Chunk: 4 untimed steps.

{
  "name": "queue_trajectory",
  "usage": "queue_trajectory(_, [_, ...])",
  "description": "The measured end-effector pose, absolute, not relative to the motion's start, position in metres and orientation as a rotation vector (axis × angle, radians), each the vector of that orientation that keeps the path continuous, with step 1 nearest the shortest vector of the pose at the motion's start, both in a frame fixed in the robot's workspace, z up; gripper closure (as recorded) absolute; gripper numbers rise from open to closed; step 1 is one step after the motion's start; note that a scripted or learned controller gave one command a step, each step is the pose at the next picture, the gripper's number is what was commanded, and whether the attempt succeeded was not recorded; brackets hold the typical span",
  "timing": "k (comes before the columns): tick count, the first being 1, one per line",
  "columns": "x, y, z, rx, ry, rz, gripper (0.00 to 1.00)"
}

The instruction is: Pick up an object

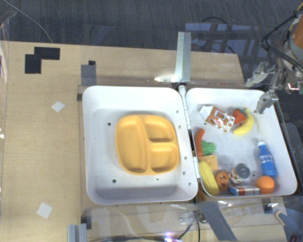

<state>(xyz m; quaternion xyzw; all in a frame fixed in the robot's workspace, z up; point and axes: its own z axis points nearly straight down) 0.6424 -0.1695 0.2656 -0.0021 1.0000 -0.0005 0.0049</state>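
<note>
One banana (245, 126) lies just below-left of the claw (265, 104) — apart (claw's grip: cannot tell)

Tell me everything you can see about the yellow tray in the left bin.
The yellow tray looks like moulded plastic, a rounded square with soft corners, matte orange-yellow. It has three compartments: one long one down its left side and two smaller ones stacked on its right. It lies flat, right way up, turned slightly off square, about mid-floor in the left bin, a little toward the right wall. Nothing sits in it, and nothing but the bin floor touches it.
</note>
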Motion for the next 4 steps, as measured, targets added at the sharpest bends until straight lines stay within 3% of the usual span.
queue_trajectory(1, [0.606,-0.174,0.153,0.071,3.141,0.003,0.0])
queue_trajectory(2, [0.6,-0.184,0.129,0.012,3.126,-0.005,0.0])
queue_trajectory(3, [0.608,-0.17,0.149,0.526,3.086,0.001,0.0])
queue_trajectory(4, [0.64,-0.204,0.1,0.954,2.984,0.001,0.0])
